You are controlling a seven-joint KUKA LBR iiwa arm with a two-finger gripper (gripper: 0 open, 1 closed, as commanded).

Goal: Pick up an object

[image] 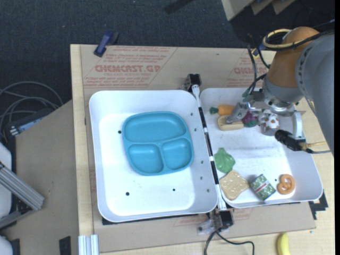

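Note:
My gripper [248,112] is low over the far left part of the right bin [303,163], reached in from the right. It sits right by a purple item [250,120], a tan bread piece [230,124] and a small orange and green piece [224,110]. The gripper partly covers the purple item. Nearer the front of this bin lie a green leaf [224,160], a tan cracker slice [234,185], a small green box [261,187] and an orange pretzel [286,184].
The left bin [106,195] holds a blue divided tray [158,142]. A clamp [193,81] sits at the back between the bins, another clamp [220,219] at the front. The grey arm [313,62] with its orange band crosses the right bin's far right corner.

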